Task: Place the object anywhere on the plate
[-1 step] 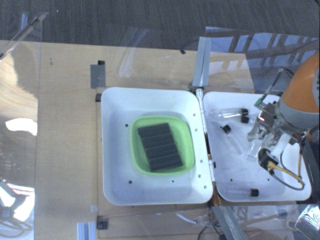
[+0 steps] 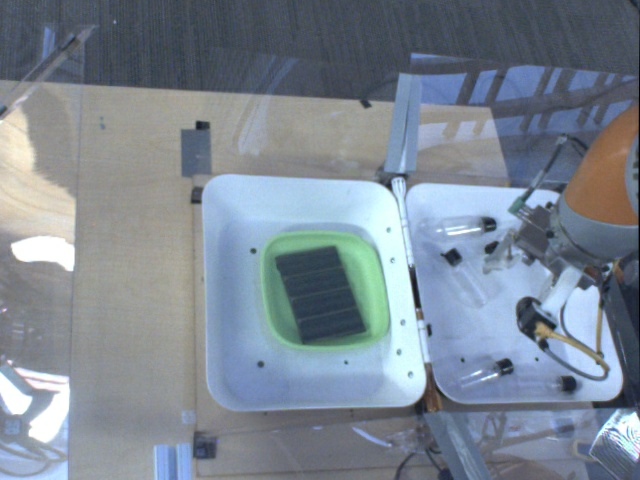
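We see two shallow white plastic bins with rounded corners sitting side by side on the pale wood-grain desk. In the left bin there's a light-green square plate with rounded corners and a raised rim, glossy plastic by the look. On that plate lies the dark grey rectangular ribbed block, matte, with about four crosswise ridges, long axis tilted a bit toward upper left. It sits fully inside the plate rim, roughly centred. The right bin holds several clear cylindrical tubes with black caps: one near its top, one near the bottom edge, and small black caps or bits scattered between; the clear bodies are hard to separate from the white floor. The grey arm with its orange band reaches in from the right over the right bin. Its tool is a cluster of metallic and white parts above that bin's middle-right; we cannot tell whether it's released or clenched, since the tips blend into the hardware. A yellow cable loops below it beside a black ring-shaped fitting. A grey metal bracket stands at the seam behind the bins.
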Robot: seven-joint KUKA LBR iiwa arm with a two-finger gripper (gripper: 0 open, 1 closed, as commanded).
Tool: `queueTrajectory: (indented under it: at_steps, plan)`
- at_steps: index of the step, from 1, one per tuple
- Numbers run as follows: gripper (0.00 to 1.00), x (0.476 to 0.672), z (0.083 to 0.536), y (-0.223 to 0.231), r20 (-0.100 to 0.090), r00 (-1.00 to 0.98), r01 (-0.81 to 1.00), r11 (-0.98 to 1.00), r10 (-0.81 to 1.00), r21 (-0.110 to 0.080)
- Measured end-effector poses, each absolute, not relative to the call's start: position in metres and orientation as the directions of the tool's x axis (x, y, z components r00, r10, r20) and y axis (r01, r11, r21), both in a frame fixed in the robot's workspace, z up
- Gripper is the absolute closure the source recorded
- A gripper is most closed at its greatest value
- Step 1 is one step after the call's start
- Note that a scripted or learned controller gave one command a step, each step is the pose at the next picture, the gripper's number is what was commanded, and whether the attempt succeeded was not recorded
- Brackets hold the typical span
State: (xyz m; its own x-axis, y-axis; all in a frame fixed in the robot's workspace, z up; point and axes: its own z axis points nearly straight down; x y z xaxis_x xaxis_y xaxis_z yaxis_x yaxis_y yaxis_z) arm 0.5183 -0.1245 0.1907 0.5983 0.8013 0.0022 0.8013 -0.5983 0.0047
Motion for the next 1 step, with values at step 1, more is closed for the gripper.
queueTrajectory:
  at_steps: [1]
  plan:
    - [0.00, 0.5311, 0.2262, -0.1779, 0.001, 0.618, 0.786, -0.618, 0.786, 0.006]
